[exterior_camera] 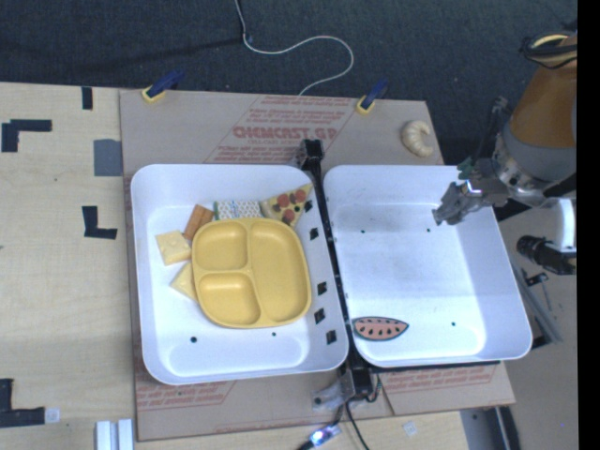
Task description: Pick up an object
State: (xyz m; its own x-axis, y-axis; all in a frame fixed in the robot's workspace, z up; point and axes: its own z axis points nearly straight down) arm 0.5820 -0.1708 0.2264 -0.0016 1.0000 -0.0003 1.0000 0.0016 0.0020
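Observation:
A watermelon slice toy (379,327) lies flat near the front edge of the right bin (487,251). The gripper (448,208) hangs over the far right part of that bin, well away from the slice, with nothing seen between its fingers. In the left bin (150,251) a yellow divided plate (251,272) lies over several flat food toys: a pizza slice (289,202), a cracker (172,247) and a brown piece (198,220).
A small beige object (419,137) rests on the cardboard behind the right bin. Blue and yellow clamps (373,93) hold the cardboard's far edge. A white cable (300,45) loops on the dark floor behind.

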